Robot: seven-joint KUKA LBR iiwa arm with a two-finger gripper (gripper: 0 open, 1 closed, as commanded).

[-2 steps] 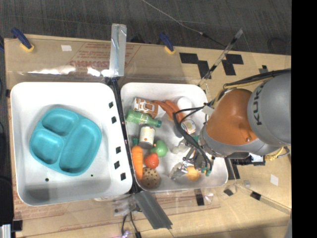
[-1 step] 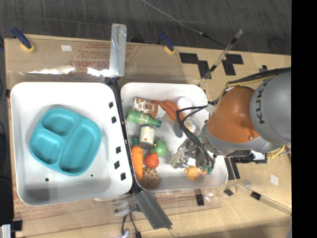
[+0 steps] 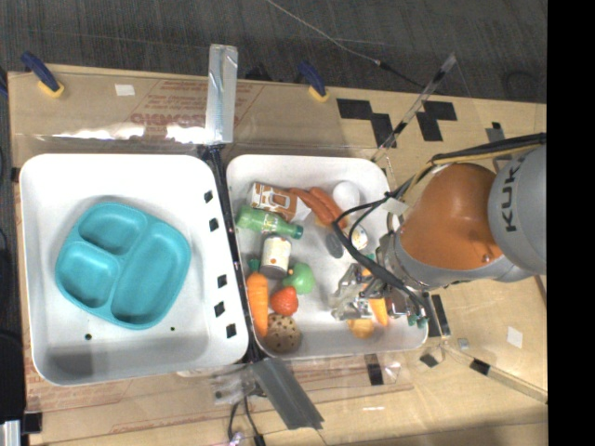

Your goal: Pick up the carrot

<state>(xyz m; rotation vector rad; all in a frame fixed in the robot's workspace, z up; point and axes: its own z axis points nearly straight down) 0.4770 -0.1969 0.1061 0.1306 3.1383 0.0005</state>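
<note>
Carrot (image 3: 257, 301) is sitting by the right bin's (image 3: 307, 167) left wall, next to a tomato (image 3: 285, 301), untouched. Tool (image 3: 364, 297) is low in the same bin, well apart; can't tell its grip. Pick not started.

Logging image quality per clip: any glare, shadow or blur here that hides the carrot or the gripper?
Camera view: glare streaks the tape above the left bin; the carrot is evenly lit and sharp; the gripper is cluttered and soft under the arm, so its state is unclear.
</note>
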